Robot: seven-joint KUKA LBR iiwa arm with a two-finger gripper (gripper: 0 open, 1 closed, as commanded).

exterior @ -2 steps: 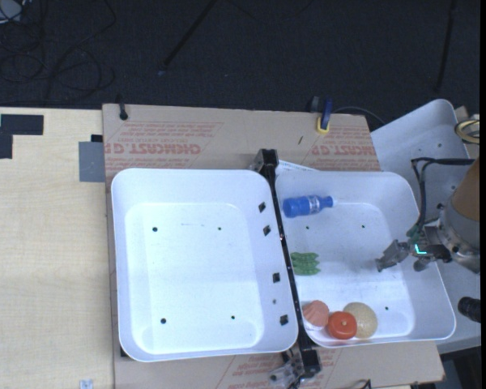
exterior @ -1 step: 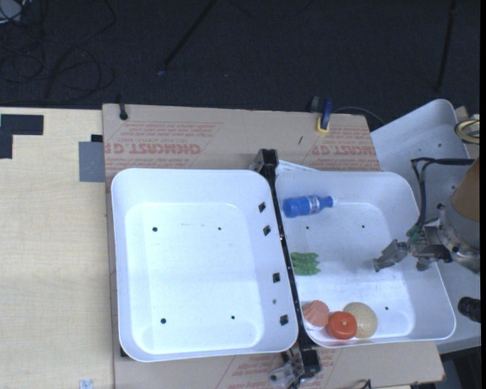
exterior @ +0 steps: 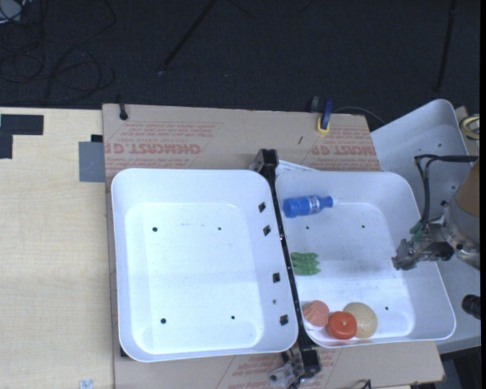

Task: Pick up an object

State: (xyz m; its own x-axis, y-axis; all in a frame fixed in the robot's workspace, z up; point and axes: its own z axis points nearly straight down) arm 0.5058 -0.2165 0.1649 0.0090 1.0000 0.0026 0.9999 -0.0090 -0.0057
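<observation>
Hovering at right bin's [exterior: 405,193] right edge, tool [exterior: 407,255] holds nothing; finger gap can't be told. Bottle [exterior: 307,206] near left wall, top; round items crowd btm-left corner, so a grab may slip.

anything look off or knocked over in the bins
Only a little. The blue bottle lies on its side near the right bin's far edge rather than standing. The green item and three round pieces sit loosely near the bin's left and near sides. No spill or damage visible.
</observation>
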